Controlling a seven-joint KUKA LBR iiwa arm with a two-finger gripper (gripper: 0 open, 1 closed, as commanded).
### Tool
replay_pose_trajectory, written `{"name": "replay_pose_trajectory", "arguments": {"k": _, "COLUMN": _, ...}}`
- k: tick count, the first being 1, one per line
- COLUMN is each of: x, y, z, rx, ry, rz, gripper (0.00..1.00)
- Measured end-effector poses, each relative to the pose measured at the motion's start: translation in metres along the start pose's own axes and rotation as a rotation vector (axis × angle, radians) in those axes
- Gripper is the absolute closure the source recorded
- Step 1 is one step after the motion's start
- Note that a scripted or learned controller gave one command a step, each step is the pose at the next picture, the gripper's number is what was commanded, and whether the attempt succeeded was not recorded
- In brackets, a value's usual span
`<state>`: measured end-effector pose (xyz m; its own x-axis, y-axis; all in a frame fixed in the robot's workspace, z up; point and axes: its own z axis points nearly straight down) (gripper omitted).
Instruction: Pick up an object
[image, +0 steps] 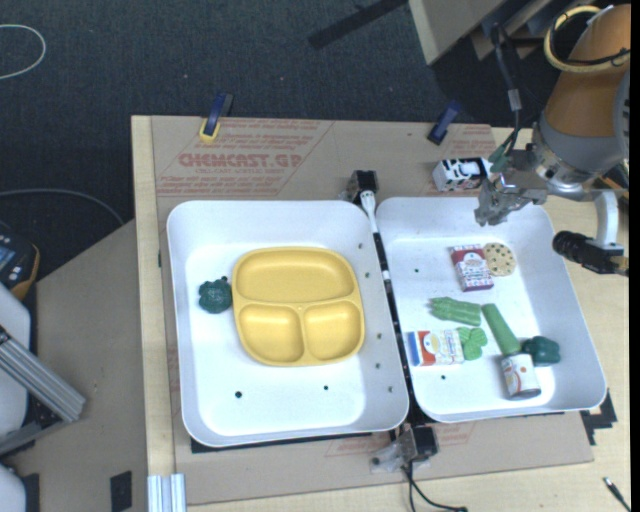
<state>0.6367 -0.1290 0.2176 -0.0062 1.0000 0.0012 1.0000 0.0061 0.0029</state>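
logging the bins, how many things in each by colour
Yellow: 1, the divided tray
Green: 5, broccoli, bean pods, cucumber, small piece, dark lump
Red/white packs: 3
Cookie: 1
Total: 10

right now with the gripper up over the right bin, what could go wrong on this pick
1. The right bin's items are crowded: the green cucumber, green pod, milk carton and small can touch or nearly touch, so a descent may nudge neighbours or catch two.
2. The gripper sits near the bin's far rim, so a straight drop could clip it.
3. The cookie lies flat, hard to pinch.
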Motion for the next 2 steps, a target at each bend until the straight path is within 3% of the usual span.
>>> {"name": "replay_pose_trajectory", "arguments": {"k": 1, "x": 0.049, "y": 0.007, "z": 0.004, "rx": 0.003, "ry": 0.001, "rz": 0.0, "gripper": 1.0}}
{"name": "replay_pose_trajectory", "arguments": {"k": 2, "x": 0.075, "y": 0.018, "z": -0.001, "rx": -0.001, "ry": -0.001, "rz": 0.003, "gripper": 1.0}}
